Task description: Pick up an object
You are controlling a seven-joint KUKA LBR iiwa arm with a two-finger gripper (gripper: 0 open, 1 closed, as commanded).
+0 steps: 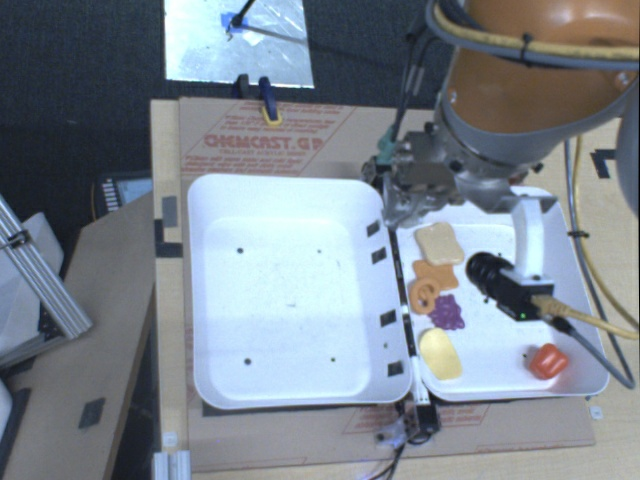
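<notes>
nothing lifted yet; the pick looks still to come.
the gripper (pixel 405 200) hangs at the right bin's (pixel 585 368) 11 o'clock corner; whether its jaws are open or closed cannot be told. nearest below, toward 5 o'clock, lies the beige bread slice (pixel 439 243), then the orange pretzel (pixel 430 284), purple grapes (pixel 447 312), yellow lemon (pixel 439 354); a red pepper (pixel 546 361) sits apart.

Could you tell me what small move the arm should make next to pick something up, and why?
Probably ease the gripper toward the camera and lower it over the pale tan bread-slice toy. The gripper sits at the far left corner of the right white bin, and that toy lies nearest to it, with an orange pretzel-shaped piece just beyond.
</notes>
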